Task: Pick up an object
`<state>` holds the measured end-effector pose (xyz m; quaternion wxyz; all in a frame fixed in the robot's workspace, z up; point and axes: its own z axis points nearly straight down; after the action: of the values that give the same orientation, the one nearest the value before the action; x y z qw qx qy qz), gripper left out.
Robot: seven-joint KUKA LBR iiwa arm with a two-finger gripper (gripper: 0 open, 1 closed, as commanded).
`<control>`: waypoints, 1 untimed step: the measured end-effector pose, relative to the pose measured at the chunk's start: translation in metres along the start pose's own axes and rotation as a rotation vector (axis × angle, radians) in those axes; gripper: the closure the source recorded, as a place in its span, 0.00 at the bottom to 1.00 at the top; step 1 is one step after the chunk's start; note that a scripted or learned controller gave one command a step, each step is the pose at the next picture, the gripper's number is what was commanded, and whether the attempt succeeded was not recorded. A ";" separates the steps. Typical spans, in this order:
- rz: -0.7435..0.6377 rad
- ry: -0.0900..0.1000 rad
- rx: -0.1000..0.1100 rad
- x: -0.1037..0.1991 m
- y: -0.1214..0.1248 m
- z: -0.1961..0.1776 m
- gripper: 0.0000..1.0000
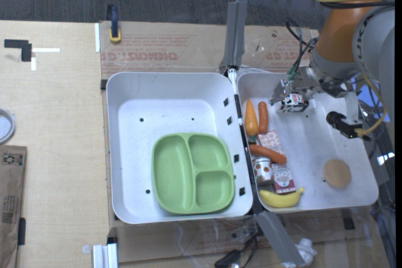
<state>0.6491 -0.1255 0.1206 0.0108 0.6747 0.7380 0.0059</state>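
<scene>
White bins are sitting side by side. The left bin [125,135] is holding a green divided plate [191,172]. The right bin [358,198] is carrying a carrot [250,117], sausages [262,117], a can [262,169], a small carton [283,180], a banana [281,198] and a tan round cookie [337,172]. I am hanging my gripper [293,101] over the right bin's far end; I cannot tell how it stands or whether it holds anything.

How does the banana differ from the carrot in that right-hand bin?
The banana is yellow and curved; the carrot is orange and straight. The banana lies crosswise at the bin's near edge, while the carrot lies lengthwise farther back, along the left wall. Both are long, lying flat in the same white bin.
</scene>
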 end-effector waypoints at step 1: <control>-0.051 -0.002 -0.003 -0.023 0.016 0.012 0.00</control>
<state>0.6672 -0.1473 0.1095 0.0127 0.6556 0.7549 0.0062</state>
